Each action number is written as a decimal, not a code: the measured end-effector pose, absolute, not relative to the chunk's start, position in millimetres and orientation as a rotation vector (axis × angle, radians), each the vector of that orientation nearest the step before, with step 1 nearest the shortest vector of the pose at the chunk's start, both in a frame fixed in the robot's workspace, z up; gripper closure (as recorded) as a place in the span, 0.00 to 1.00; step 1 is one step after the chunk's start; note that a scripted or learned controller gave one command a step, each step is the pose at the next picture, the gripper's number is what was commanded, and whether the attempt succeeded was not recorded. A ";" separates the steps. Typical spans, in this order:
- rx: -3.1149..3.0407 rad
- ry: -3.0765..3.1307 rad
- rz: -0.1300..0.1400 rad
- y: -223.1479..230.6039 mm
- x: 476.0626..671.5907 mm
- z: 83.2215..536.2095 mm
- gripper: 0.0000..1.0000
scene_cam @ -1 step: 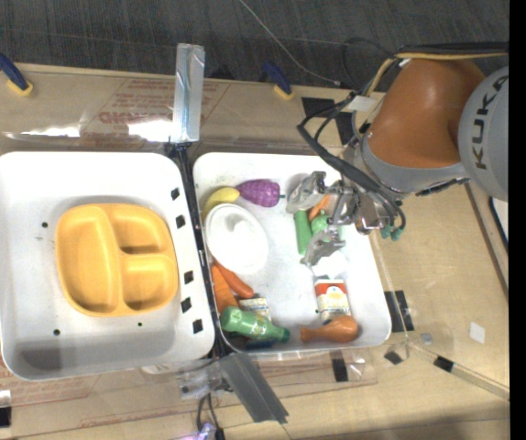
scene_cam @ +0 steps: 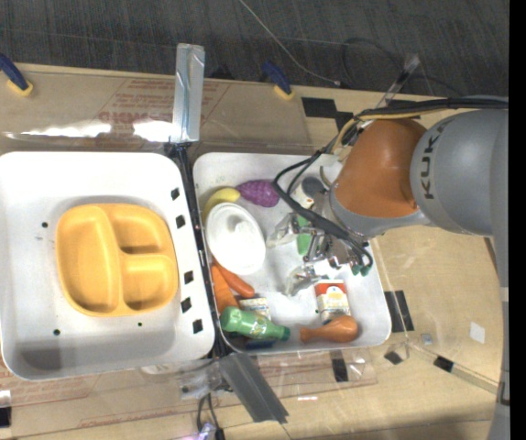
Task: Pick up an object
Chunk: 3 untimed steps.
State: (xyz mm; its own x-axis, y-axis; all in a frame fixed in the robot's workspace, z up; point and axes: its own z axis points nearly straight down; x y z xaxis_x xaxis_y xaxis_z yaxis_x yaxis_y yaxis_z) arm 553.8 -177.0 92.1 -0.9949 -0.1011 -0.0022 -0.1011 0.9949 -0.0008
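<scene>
The claw (scene_cam: 311, 262) hung in the right bin (scene_cam: 373, 305), whether open or closed I could not tell, just above a small red-labelled can (scene_cam: 333, 299) that looked light, stiff and slippery, best pinched across its sides.

Yellow divided tray (scene_cam: 116, 255) in white left bin (scene_cam: 16, 246); purple grapes (scene_cam: 259, 192), green bottle (scene_cam: 249, 324), orange carrot (scene_cam: 229, 284), white bowl (scene_cam: 235, 235).

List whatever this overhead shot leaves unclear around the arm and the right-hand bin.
- Gripper: whether anything is gripped is lost in metal and cable clutter.
- Right bin: its upper right corner is hidden under the orange wrist band.
- Small jar: label print too small to read.
- Green bottle: label too small to read.
</scene>
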 end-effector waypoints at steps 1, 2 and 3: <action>-0.235 3.129 -0.002 -209.4 592.4 93.8 0.00; -0.237 3.129 -0.002 -208.9 592.4 93.6 0.00; -0.237 3.129 -0.001 -208.9 592.4 93.5 0.00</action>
